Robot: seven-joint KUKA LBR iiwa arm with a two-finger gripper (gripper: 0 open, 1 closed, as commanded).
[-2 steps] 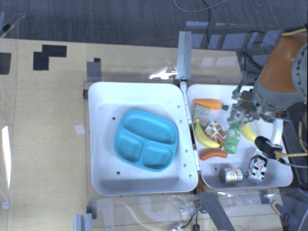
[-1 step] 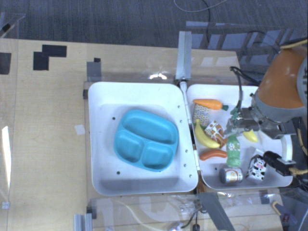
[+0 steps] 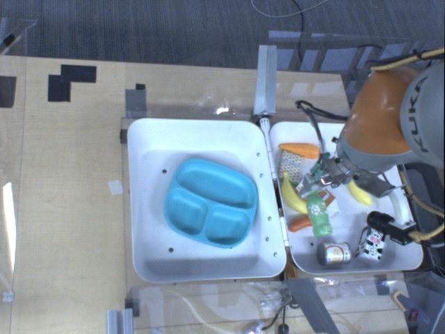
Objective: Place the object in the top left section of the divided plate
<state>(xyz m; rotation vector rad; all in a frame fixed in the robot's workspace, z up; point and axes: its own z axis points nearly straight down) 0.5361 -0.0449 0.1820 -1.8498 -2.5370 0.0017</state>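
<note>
Risking a mispick in the right bin (image 3: 410,259), amid the crowding of banana (image 3: 290,195), green bottle (image 3: 319,218) and small orange piece (image 3: 299,223) just under the gripper (image 3: 321,176): likely nudging a neighbour or closing on two at once. Risking, too, a drop while crossing the bin walls toward the divided plate (image 3: 211,202), sitting in the left bin (image 3: 146,256) at nine o'clock of the gripper. Reaching in from three o'clock, bending the orange-banded wrist down over the clutter. Not managing to tell whether the gripper is spread or pinching anything; probably leaving the object among that clutter
</note>
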